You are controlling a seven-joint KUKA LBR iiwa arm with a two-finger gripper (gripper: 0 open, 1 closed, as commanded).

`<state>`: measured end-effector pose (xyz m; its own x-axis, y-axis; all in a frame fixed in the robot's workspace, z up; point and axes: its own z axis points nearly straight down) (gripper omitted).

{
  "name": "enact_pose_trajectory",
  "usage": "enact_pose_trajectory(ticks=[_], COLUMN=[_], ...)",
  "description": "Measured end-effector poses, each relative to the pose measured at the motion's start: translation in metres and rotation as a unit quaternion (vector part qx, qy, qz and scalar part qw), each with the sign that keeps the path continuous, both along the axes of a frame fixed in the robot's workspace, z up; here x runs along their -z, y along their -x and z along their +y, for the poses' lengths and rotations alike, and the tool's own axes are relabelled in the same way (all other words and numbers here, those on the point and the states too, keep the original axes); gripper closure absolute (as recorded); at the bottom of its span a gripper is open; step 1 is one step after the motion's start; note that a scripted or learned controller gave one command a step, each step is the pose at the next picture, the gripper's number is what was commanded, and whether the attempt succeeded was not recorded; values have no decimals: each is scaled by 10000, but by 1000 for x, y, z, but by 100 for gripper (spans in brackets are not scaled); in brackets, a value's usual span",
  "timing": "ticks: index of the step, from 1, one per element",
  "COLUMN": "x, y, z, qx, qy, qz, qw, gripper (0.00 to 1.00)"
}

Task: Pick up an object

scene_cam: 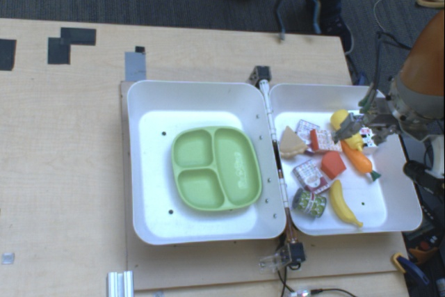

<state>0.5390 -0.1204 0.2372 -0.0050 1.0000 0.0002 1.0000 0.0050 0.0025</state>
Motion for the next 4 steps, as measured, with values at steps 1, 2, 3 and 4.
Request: enact_pose_trajectory(ticks=[1, 2, 3, 4], x=[125, 114, 52, 52], y=[-35, -36, -35, -34], z=[-36, -35, 46, 45], qx=[9, 4, -3, 5], qy=[13, 11, -3, -1], qz=[-44, -55, -5, -1], qw=[10000, 10000, 10000, 10000], gripper=[0, 100, 100, 0])
